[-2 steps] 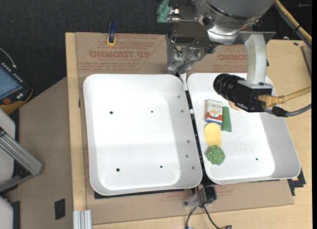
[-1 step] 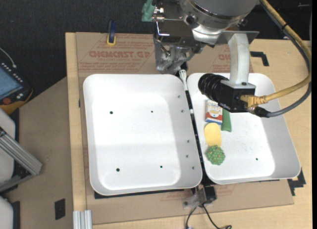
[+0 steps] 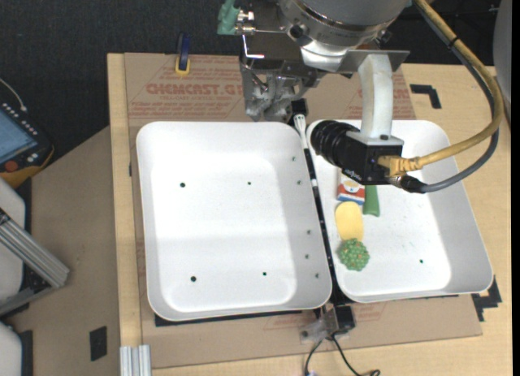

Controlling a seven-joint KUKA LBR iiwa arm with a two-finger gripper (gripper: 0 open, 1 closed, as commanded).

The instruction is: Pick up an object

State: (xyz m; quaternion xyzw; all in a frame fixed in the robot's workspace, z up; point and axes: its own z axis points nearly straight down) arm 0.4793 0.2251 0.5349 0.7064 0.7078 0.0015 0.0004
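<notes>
Several small objects lie in the right bin (image 3: pixel 439 228) near its left wall. They are a yellow rounded piece (image 3: pixel 349 220), a green knobbly ball (image 3: pixel 353 255), a red, white and blue item (image 3: pixel 349 192) partly under the arm's hardware, and a green stick (image 3: pixel 372 202). My gripper (image 3: pixel 272 100) hangs high over the cardboard behind the bins, near the back edge of the left bin (image 3: pixel 219 228). It is well away from the objects, and nothing shows between its metal parts.
A black cylinder on a white bracket (image 3: pixel 353 153) hangs from the arm over the right bin's back left corner, with a tan cable (image 3: pixel 463 143) looping right. A blue and yellow clamp (image 3: pixel 184 54) sits on the cardboard's back edge.
</notes>
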